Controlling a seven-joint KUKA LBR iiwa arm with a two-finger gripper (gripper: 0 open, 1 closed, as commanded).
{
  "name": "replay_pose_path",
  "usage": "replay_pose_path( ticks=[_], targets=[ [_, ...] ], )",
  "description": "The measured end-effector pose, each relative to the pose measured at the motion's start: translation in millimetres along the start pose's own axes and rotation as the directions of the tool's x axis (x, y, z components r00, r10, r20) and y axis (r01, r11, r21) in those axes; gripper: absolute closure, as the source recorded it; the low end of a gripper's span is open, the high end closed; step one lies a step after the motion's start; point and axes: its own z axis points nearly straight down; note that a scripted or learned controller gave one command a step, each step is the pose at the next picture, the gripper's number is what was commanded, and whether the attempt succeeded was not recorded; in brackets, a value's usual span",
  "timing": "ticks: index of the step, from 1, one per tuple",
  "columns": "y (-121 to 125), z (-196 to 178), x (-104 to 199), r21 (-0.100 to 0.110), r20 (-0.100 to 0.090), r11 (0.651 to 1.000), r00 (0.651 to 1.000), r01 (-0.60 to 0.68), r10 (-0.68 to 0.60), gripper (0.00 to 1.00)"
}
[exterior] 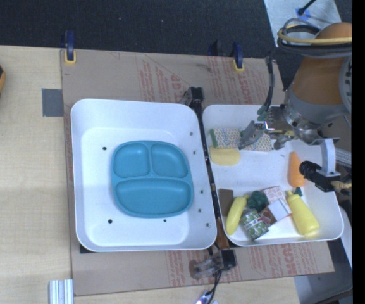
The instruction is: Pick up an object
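The gripper (257, 133) hangs over the right bin (334, 233), fingers slightly apart, empty, above a patterned cloth (229, 136). A yellow sponge (224, 156) lies beside it. The left bin (87, 170) holds a blue divided plate (151, 178) on the cardboard-covered table (24, 189).

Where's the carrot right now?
The carrot lies in the right bin, near its right wall, just above the yellow bottle and below the gripper.

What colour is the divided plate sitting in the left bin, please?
Light blue; the divided plate shows best in the overhead camera view.
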Motion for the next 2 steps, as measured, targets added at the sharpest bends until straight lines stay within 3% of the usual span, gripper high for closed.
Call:
replay_pose_path(
  ticks=[1,2],
  targets=[
    [-29.6,18.1,-83.7,0.003,0.003,1.000,1.000,-0.010,0.010,0.00],
    [-51.1,94.0,-116.8,-0.016,0.009,1.000,1.000,-0.001,0.001,0.00]
  ],
)
